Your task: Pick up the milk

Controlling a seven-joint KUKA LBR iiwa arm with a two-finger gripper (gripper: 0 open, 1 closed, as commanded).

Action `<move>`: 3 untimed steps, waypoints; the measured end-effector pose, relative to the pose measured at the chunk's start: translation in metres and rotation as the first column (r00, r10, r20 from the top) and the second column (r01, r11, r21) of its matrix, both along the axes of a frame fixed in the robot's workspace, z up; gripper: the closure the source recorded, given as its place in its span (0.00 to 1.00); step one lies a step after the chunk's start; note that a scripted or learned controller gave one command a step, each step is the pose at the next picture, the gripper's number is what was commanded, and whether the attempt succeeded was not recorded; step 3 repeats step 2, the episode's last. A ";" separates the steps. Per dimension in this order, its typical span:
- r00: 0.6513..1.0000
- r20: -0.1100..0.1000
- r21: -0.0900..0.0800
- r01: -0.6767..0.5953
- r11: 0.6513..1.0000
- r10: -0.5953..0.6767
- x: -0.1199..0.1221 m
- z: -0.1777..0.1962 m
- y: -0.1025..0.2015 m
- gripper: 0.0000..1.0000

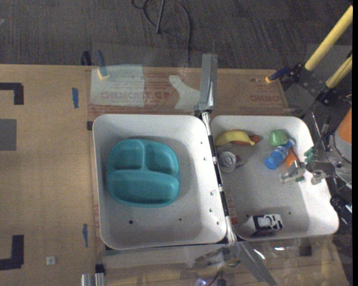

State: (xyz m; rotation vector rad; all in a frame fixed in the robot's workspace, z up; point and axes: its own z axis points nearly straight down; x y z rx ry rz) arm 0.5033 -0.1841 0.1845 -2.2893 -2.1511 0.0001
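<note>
While its label is unreadable, the milk (267,222) lies in the right bin (321,220).

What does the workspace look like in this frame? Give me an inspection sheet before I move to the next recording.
Surface: tan bench bearing a left bin and a right bin, side by side.
Job's things: small dark-and-white carton, likely the milk, lying at the right bin's near edge, untouched.
Clutter: teal divided tray in the left bin; banana, green cup, blue bottle, round metal can and an orange item in the right bin.
Grippers: gripper over the right bin's right side, apart from the carton.
Cables: dark cable on the floor beyond the bench.
Surroundings: grey carpet; yellow poles at upper right.
</note>
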 end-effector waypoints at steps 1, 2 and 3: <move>0.905 -0.004 0.001 0.426 0.905 -0.426 0.000 -0.034 0.035 0.00; 0.891 0.001 -0.001 0.454 0.891 -0.454 -0.021 0.090 -0.023 0.00; 0.891 0.001 -0.001 0.454 0.891 -0.454 -0.021 0.090 -0.023 0.00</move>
